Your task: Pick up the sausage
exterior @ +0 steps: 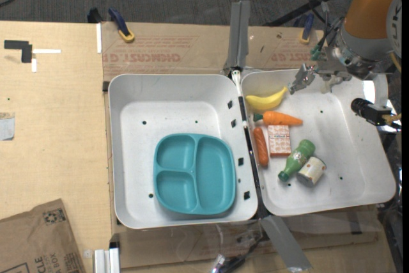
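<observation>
Cardboard [35, 246] is lying nearest us at the lower left, with wooden bench [51, 137] beyond it. We are counting two white bins. The left bin [128, 137] is holding one teal divided plate [194, 173] with three compartments. The right bin [358, 163] is holding six items: one tin can [312, 171], one green bottle [296, 159], one sausage [260, 146], one small pink carton [278, 140], one carrot [282, 118] and one banana [266, 100]. The sausage is lying just beside the bin's left wall, its long axis running near to far, one end pointing toward the carrot. Farther back, the gripper [304, 78] is hovering over the bin's far edge, right of the banana; we cannot tell how its jaws are standing.
</observation>
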`<state>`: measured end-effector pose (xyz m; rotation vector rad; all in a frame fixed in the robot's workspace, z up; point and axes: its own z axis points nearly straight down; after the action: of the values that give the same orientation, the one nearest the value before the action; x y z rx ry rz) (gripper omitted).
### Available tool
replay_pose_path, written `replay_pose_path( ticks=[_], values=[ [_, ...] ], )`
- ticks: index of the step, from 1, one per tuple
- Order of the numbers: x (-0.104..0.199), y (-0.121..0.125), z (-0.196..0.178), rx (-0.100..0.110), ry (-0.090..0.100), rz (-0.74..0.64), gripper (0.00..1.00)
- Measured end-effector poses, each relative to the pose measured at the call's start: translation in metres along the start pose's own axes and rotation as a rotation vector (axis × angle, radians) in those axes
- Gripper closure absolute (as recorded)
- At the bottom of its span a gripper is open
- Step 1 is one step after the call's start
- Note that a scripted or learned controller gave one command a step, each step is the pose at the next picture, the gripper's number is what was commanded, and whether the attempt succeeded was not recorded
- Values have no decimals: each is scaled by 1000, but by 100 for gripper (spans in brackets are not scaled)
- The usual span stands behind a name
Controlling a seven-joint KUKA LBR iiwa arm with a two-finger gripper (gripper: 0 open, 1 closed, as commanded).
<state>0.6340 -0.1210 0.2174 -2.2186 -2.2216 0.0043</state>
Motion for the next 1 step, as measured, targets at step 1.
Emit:
replay_pose_path(
  ticks=[1],
  values=[
    [22, -30, 108, -18, -3, 8, 0]
  ],
)
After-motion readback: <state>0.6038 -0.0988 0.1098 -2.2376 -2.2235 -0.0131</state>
